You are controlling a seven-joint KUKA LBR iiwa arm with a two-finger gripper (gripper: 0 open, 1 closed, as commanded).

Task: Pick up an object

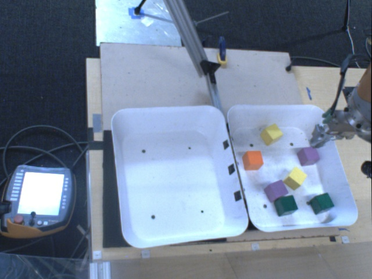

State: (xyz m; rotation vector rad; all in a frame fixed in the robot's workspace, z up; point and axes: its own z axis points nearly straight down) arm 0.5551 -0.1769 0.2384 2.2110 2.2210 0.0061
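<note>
Camera view: our claw [319, 135] above purple cube [308, 156], can't tell its state. We drop straight, squeeze gently.

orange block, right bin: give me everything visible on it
The orange block is a small cube, matte, possibly foam or painted wood. It sits flat on the floor of the right bin, near that bin's left wall, slightly rotated. Nothing touches it: the nearest yellow block lies up and to its right, apart. The gripper is well off, by the bin's right side.
</note>
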